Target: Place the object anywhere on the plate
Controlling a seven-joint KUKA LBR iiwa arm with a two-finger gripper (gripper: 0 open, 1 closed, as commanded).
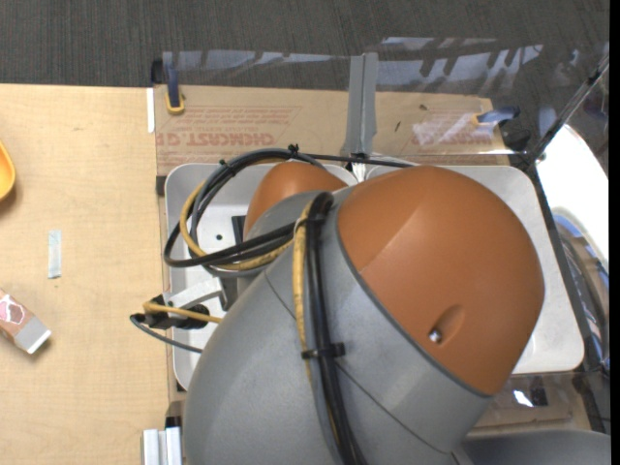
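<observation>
My arm [387,318] leans over the left bin [184,187], covering object and plate; I cannot judge its weight, grip point, or my gripper's state

The bulky jointed robot arm [320,395] was matte grey, capped by a glossy burnt-orange dome [441,269]. Black and yellow cables [208,250] looped along it. The shallow plastic bins [184,187] were white. The wooden bench [77,182] was pale tan, with a brown cardboard sheet [252,129] printed in faded red lettering. The carpet [194,13] behind was dark grey, finely ribbed.
</observation>
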